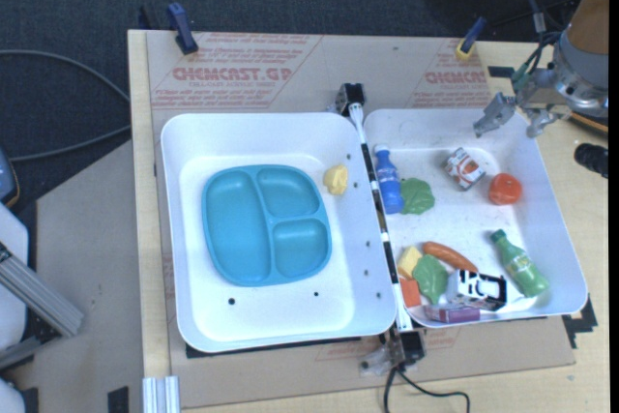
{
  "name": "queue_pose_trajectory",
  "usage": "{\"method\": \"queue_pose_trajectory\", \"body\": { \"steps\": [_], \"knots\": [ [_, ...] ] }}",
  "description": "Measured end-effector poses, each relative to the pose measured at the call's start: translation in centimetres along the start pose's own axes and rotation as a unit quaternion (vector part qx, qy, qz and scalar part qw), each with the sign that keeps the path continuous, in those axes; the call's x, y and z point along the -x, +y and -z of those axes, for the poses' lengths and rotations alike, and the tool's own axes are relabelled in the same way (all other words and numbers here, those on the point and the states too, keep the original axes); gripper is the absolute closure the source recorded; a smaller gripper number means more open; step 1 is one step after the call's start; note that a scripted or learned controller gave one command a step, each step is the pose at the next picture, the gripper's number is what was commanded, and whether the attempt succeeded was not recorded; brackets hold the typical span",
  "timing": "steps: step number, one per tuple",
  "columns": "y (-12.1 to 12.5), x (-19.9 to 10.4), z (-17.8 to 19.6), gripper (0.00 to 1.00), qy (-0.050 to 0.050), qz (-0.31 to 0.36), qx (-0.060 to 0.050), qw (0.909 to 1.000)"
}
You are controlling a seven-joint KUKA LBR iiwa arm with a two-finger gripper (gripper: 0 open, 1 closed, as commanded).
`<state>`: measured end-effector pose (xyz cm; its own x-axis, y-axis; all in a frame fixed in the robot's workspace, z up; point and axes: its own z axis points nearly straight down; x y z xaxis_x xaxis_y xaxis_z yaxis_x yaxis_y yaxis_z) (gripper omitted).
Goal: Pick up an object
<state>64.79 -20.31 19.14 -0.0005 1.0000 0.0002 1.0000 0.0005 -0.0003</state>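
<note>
My gripper hangs over the back edge of the right bin, its two fingers spread open with nothing between them. Just in front of it lie a small white and red can and a red tomato. A blue bottle rests along the bin's left wall, beside a green leafy piece. Nearer the front are a green bottle, an orange carrot, a yellow piece, a black and white item and a purple pen.
The left bin holds a blue divided plate and a small yellow object near its right wall. Blue clamps grip the board's back edge. A ridge of both bins' rims separates them.
</note>
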Motion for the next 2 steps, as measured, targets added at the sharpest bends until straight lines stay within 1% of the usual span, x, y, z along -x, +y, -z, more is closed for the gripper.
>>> {"method": "queue_pose_trajectory", "body": {
  "steps": [1, 2],
  "knots": [
    [-1.2, -1.9, -9.3, 0.0, -0.001, 0.001, 0.001, 1.0],
    [-7.3, 2.1, -7.4, 0.0, 0.0, 0.0, -0.001, 1.0]
  ]
}}
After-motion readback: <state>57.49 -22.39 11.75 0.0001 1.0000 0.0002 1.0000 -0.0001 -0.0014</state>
